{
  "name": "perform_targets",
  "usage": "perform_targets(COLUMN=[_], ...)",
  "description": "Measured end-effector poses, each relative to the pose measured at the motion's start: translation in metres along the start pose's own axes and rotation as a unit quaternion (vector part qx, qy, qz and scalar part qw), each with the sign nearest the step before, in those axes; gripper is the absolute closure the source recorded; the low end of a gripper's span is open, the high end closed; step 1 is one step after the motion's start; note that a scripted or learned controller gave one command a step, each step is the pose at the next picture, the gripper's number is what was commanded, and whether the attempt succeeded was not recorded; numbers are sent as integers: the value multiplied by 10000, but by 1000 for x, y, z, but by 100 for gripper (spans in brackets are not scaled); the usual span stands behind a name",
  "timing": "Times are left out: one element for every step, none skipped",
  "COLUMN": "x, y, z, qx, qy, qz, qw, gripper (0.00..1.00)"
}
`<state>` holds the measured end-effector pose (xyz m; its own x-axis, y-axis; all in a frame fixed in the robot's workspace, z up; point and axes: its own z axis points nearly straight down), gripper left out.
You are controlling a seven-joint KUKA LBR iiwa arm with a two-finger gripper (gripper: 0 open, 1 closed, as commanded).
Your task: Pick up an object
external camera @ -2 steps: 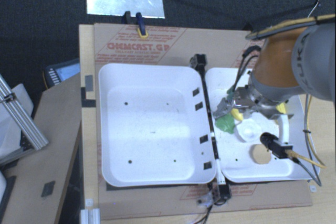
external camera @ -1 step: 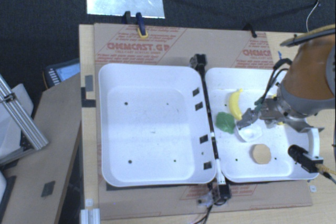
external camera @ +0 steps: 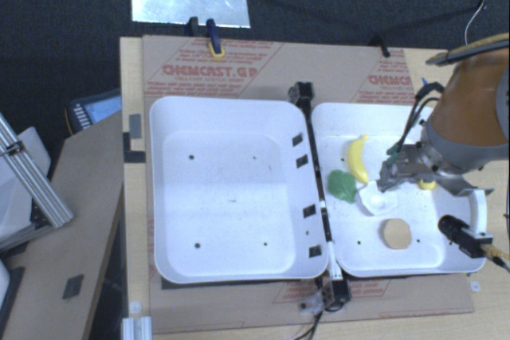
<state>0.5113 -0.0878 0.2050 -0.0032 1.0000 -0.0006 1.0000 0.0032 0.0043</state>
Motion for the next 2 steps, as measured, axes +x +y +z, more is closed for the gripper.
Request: perform_targets(x=[61, 112], y=[-12, -23], z=[-121, -150], qx=[-58, -9], qy=[15, 16], qz=[-43, -34], qw=[10000, 10000], gripper=[100, 100])
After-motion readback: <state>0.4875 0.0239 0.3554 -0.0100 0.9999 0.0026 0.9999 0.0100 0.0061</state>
